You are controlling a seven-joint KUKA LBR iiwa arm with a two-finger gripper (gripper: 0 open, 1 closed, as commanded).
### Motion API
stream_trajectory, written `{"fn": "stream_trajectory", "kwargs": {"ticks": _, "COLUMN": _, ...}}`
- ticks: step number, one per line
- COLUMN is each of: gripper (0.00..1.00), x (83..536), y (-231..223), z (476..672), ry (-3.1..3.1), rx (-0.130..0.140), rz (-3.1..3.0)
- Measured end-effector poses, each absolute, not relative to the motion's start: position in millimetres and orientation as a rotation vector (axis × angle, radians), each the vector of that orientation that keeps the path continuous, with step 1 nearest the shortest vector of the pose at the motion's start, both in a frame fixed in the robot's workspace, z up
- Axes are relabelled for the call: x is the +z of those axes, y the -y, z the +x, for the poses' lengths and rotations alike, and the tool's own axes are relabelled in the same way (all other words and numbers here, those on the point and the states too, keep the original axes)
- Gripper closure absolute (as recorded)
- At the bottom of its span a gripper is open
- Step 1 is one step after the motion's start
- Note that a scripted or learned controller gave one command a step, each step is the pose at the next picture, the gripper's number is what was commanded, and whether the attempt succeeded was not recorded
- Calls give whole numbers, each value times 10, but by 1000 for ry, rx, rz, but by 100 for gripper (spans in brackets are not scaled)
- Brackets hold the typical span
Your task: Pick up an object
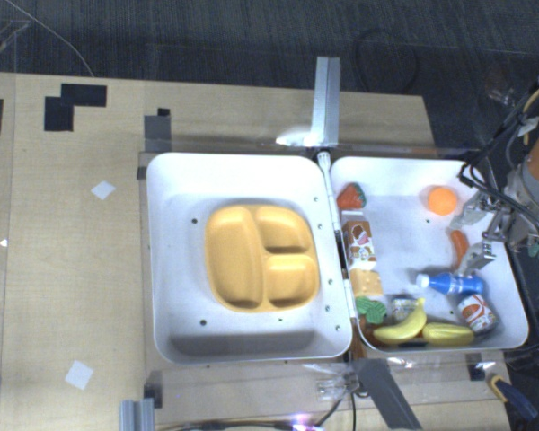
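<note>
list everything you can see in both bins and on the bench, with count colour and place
white bins: 2, white, side by side on the bench
divided tray: 1, yellow, middle of the left bin
strawberry: 1, red with green top, right bin, far left corner
orange ball: 1, orange, right bin, far side
carrot-like piece: 1, orange-red, right bin, beside the gripper
packets: 2, brown-white and yellow, along the right bin's left wall
bottle: 1, blue with white cap, right bin, lying down
can: 1, red and white, right bin, near right corner
bananas: 2, yellow, right bin, near edge
green item: 1, green, beside the bananas
gripper: 1, grey, over the right bin's right side
</note>
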State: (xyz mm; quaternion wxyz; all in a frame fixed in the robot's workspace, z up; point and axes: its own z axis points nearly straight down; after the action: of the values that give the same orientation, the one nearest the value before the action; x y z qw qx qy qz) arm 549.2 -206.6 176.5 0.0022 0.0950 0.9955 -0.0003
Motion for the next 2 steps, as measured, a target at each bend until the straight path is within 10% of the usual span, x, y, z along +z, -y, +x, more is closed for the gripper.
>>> {"fn": "stream_trajectory", "kwargs": {"ticks": 1, "gripper": 0, "x": 1625, "y": 2064, "z": 4884, "ry": -3130, "rx": -3, "rz": 169}}
{"fn": "stream_trajectory", "kwargs": {"ticks": 2, "gripper": 0, "x": 2174, "y": 1205, "z": 4906, "ry": -3128, "rx": 0, "rz": 29}}
